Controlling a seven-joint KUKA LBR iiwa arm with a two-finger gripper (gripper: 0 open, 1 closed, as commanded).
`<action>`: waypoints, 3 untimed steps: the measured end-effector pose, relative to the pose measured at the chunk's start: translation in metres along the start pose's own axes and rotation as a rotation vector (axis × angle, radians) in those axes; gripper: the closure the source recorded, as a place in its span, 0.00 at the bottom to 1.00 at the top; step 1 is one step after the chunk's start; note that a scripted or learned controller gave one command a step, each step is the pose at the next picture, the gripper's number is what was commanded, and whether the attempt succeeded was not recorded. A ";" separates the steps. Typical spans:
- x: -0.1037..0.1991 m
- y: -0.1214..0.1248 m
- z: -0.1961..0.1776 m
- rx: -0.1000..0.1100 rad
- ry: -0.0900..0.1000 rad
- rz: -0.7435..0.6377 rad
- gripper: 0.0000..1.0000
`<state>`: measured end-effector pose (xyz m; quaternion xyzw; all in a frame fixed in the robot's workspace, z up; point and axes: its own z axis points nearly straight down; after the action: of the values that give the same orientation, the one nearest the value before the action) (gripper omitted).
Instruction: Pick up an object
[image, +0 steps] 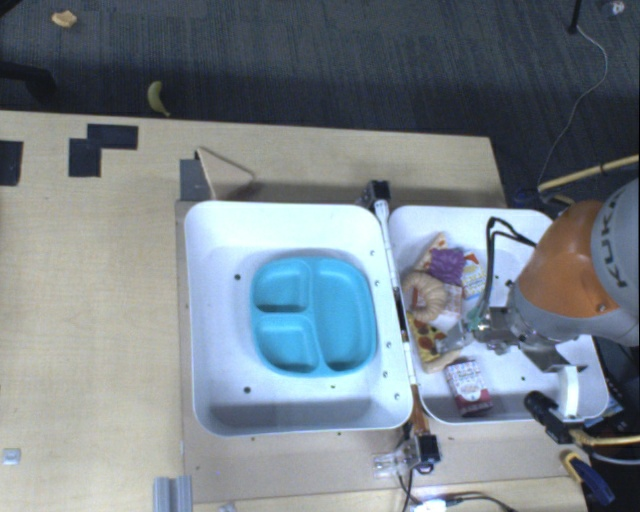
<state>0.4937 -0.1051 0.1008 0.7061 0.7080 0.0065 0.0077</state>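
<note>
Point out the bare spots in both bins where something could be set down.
Left white bin: bare floor rings the blue divided tray, widest at its near edge. Right white bin: crowded centre, pile of packets, small red packet, grey arm; bare patch at its far wall.

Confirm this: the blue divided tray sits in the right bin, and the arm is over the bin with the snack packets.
Not quite. The camera view shows the blue divided tray in the left bin. The arm is indeed over the right bin, with the snack packets.
</note>
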 end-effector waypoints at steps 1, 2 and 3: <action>0.001 0.002 -0.011 -0.005 0.001 -0.002 1.00; 0.001 0.002 -0.011 -0.004 0.001 -0.002 0.00; 0.001 0.004 -0.022 -0.008 0.001 -0.004 1.00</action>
<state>0.4971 -0.1036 0.1225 0.7048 0.7093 0.0097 0.0100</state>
